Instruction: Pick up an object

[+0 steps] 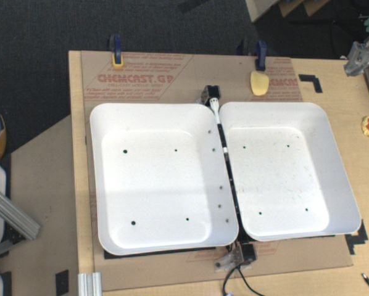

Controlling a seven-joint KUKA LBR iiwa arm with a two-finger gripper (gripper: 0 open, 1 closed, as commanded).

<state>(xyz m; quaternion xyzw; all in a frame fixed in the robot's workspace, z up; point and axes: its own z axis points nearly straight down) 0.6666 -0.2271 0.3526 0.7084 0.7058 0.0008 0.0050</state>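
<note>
Two shallow white bins lie side by side on a brown board. The left bin (104, 165) and the right bin (335, 165) each show a bare white floor marked with a few small dark dots. A small yellow piece (259, 83) rests on the board just behind the right bin, outside both bins.
Two blue clamps (116, 45) (260, 49) hold the board's back edge. A black strip with a white cable (222, 147) runs between the bins, and a connector with a cable (240, 258) sits at the front. An aluminium rail (12, 214) lies at the far left.
</note>
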